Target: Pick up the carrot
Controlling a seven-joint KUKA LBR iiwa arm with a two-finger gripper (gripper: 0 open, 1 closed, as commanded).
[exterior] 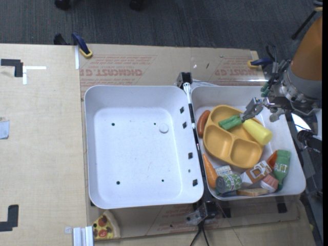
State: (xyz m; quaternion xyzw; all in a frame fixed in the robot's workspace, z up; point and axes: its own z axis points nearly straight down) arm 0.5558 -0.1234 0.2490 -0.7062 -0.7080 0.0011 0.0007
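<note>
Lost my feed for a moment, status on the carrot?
Claw over yellow tray, nothing held. Carrot at bin's left wall, untouched. Tray beside it.

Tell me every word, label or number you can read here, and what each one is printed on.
"CHEMCAST GP", printed in red, upside down and repeated, on the brown cardboard sheet under the two bins; the letters are faint, so this is my best reading.
The same red print on the sheet's right part: too blurred to read.
Labels on the small can and carton in the right bin: too small to read.
</note>
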